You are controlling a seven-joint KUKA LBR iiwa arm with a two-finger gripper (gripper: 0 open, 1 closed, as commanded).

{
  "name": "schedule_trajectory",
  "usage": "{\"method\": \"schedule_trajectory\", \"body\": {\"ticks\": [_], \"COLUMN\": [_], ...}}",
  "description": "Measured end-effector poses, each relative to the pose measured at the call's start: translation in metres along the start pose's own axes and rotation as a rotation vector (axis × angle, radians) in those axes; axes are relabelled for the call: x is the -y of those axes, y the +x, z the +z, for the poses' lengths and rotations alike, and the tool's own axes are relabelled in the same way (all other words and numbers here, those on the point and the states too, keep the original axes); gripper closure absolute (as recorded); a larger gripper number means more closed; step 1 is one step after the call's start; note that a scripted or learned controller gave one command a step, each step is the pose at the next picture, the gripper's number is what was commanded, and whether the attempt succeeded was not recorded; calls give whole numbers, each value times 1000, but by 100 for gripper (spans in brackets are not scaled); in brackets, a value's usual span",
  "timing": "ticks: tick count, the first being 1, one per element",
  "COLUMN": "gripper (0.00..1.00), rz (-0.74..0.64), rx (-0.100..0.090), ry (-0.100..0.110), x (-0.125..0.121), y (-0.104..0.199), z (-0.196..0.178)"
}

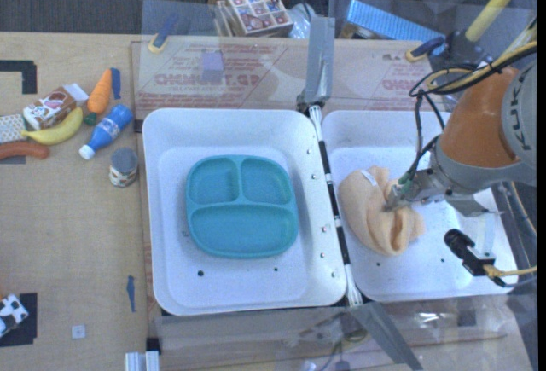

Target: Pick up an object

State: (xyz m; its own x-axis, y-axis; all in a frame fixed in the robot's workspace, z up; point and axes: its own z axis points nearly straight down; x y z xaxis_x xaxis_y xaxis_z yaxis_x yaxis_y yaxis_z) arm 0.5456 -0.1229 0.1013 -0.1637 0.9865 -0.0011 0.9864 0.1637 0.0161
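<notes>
A soft tan, bread-like object [374, 212] lies in the right bin [426, 280], against its left side. My gripper [399, 197] reaches down from the right and presses on the object's right upper part. The arm's orange band [482, 129] sits above it. A teal divided plate [241, 205] rests in the middle of the left bin [171, 147].
Off the bins, on the bench at left, lie a banana [53, 132], a carrot [101, 91], a small blue bottle [107, 130] and a small can [124, 166]. A metal divider [328, 199] separates the two bins.
</notes>
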Motion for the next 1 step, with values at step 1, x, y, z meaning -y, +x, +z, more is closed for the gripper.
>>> {"method": "schedule_trajectory", "body": {"ticks": [1], "gripper": [100], "rz": [74], "rx": [0], "ry": [16], "x": [-63], "y": [79], "z": [-106]}}
